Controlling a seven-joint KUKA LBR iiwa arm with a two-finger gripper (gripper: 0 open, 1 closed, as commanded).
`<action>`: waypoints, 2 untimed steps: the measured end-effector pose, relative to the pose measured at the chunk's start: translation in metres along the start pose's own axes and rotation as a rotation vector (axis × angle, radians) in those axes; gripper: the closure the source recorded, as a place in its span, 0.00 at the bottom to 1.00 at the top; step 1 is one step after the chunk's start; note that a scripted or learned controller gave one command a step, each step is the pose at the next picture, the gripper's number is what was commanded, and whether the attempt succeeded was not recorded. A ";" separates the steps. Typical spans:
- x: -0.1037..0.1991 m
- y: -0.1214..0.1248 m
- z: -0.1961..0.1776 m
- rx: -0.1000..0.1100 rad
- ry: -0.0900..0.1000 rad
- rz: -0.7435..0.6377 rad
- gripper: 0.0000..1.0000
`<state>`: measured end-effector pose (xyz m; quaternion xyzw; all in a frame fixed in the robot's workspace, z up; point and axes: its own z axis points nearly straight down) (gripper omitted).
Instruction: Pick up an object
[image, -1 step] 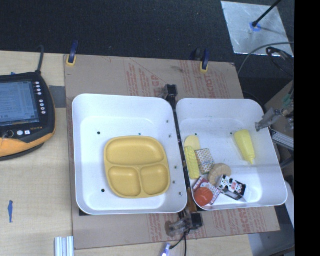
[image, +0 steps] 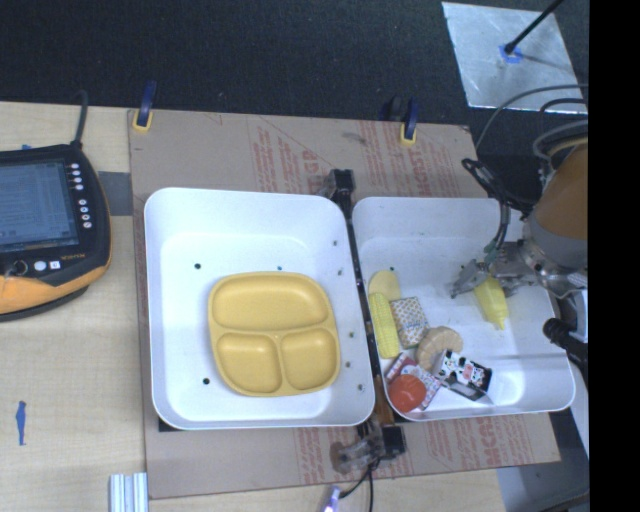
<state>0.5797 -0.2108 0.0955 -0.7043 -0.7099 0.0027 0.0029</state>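
Right bin (image: 520, 385): the gripper (image: 487, 283) sits low over a small yellow object (image: 492, 303) (possibly a toy corn piece). Fingers appear spread astride it, though closure cannot be confirmed. Recommend centring over the object, closing fully, then lifting straight up.

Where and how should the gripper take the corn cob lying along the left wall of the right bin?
Grip the corn cob across its middle, coming straight down. It lies flat and lengthwise against the right bin wall, so fingers likely fit better spanning its narrow width. The wall side looks tight; the patterned packet crowds the other.
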 end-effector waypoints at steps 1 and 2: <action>-0.001 0.001 -0.012 -0.002 -0.002 -0.003 1.00; 0.062 0.056 -0.005 -0.005 -0.001 0.000 1.00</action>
